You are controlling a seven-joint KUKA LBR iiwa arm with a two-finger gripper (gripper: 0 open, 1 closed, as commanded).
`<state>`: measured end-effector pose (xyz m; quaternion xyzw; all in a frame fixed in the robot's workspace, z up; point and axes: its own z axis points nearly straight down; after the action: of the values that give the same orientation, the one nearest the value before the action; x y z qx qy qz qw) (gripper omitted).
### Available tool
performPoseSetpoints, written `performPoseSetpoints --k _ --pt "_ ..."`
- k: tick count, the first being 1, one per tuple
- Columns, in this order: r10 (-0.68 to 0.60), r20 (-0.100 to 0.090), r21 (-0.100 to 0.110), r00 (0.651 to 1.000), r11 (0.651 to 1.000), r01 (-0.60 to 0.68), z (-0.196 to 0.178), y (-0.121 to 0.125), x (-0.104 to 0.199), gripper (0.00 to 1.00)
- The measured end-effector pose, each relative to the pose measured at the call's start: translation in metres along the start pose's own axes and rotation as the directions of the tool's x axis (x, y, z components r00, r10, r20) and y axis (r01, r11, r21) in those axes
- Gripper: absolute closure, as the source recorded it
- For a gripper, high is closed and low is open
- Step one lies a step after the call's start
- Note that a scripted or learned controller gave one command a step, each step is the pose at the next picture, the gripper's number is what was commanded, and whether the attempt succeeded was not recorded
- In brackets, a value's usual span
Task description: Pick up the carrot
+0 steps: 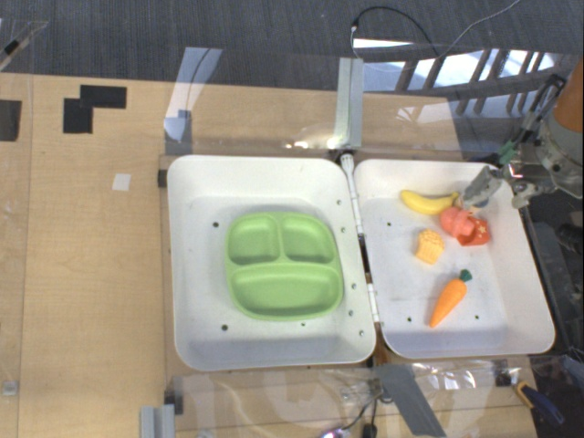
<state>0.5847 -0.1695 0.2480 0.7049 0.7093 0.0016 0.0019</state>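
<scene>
The carrot (448, 302) lies in my right bin (511, 336) below a corn piece (430, 245), red fruit (466, 227) and banana (427, 203). A green plate (284, 265) fills the left bin (196, 272). My hand (480, 188) hovers over the fruit, grip unclear

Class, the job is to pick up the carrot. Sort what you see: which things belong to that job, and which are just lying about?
Belongs to the job:
carrot, lying in the right bin
end effector, above that bin's far edge

Just lying about:
banana
red toy
small yellow toy
green plate in the left bin
</scene>
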Motion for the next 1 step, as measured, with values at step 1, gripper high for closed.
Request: performPoseSetpoints --k 1 --pt "-0.075 -0.001 0.002 0.997 0.997 0.075 0.1390 -0.0442 0.0329 0.00"
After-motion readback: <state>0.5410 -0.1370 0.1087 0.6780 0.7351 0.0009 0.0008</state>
